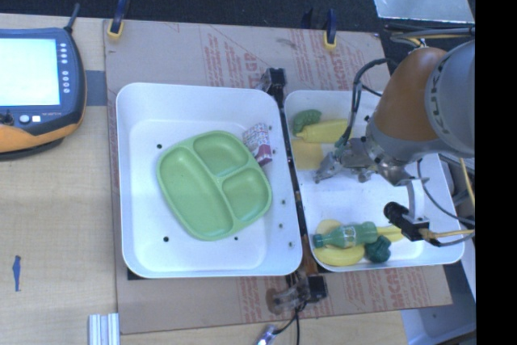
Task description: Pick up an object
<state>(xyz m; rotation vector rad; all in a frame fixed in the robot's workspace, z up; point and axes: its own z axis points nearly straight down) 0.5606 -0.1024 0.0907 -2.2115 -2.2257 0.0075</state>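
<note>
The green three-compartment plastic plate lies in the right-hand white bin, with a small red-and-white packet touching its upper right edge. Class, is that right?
Not quite. The camera view shows the green three-compartment plastic plate in the left-hand white bin, not the right. The small red-and-white packet does touch its upper right edge.

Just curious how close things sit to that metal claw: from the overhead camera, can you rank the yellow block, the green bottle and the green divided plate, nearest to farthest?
Measured from the gripper in the right bin:
1. Yellow block, just above it in the same bin.
2. Green bottle, lower in the right bin.
3. Green divided plate, across in the left bin.
</note>
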